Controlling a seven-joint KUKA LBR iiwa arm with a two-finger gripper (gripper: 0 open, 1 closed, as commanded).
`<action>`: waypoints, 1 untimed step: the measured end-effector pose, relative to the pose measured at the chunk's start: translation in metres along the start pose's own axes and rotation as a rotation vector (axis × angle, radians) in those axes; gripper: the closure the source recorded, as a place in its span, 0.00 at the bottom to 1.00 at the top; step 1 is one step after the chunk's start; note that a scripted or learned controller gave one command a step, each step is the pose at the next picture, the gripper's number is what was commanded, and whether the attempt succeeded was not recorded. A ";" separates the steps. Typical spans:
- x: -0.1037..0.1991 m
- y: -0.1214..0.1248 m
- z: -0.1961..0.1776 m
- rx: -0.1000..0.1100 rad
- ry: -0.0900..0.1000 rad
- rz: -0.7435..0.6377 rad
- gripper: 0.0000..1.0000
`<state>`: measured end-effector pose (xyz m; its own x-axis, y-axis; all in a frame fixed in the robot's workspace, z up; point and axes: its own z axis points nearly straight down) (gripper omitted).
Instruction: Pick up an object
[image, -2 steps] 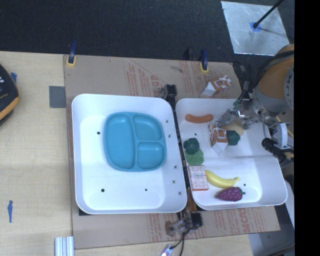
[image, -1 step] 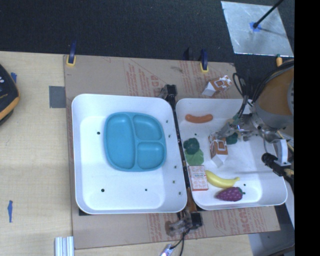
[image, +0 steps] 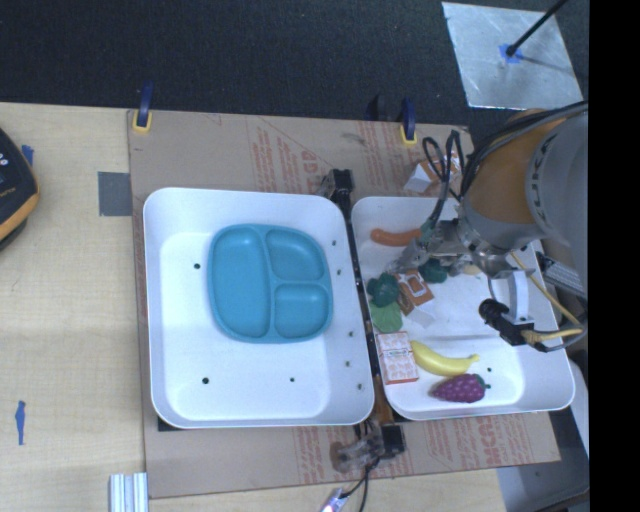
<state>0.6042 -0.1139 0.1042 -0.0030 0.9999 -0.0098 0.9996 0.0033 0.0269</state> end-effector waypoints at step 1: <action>-0.044 0.047 0.003 0.011 0.011 -0.002 0.00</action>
<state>0.6517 -0.1575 0.1032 -0.0052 1.0000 0.0014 0.9999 0.0052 0.0154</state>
